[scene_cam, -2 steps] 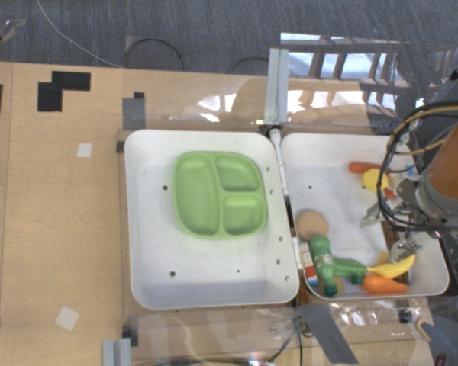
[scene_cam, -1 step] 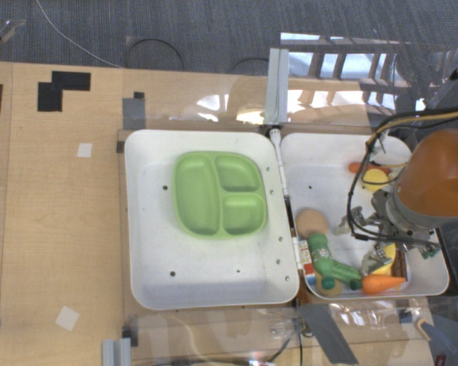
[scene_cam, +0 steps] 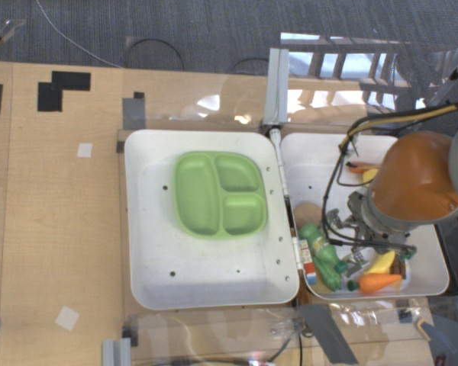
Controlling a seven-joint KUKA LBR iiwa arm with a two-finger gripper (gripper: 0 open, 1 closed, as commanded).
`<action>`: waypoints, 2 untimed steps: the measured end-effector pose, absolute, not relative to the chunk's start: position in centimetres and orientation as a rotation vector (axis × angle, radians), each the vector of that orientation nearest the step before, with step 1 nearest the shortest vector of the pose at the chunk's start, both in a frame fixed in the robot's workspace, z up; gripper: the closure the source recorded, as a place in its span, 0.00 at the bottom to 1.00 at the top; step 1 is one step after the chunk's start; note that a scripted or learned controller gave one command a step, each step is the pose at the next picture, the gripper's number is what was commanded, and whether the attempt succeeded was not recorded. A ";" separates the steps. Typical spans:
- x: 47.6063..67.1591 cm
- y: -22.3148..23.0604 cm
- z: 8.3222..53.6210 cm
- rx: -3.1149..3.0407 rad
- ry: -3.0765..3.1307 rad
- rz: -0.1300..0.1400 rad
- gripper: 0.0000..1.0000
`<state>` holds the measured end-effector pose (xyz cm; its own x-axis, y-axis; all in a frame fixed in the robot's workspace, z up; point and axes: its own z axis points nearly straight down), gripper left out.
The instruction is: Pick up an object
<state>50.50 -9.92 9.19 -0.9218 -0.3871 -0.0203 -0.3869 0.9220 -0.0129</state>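
Observation:
My gripper [scene_cam: 357,259] reaches down into the right bin [scene_cam: 313,158], under the arm's orange band [scene_cam: 412,178]. It hangs over a cluster of toys at the bin's front. A green bottle [scene_cam: 325,255] lies just left of it. A yellow banana-like piece [scene_cam: 382,263] and an orange carrot [scene_cam: 381,283] lie just right of and below it. A tan rounded object [scene_cam: 308,213] sits farther back on the left. The arm hides whatever lies directly beneath the wrist.
The left bin [scene_cam: 149,280] holds a green divided plate [scene_cam: 218,194]. A small orange and yellow item [scene_cam: 364,172] sits near the right bin's back, beside black cables [scene_cam: 337,181]. A metal frame [scene_cam: 343,59] stands behind the bins.

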 end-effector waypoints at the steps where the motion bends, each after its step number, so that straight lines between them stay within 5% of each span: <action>1: 54.5 -14.4 9.1 -0.758 3.029 -0.011 0.00; 2: 62.1 -14.0 8.9 -0.571 3.074 -0.004 0.00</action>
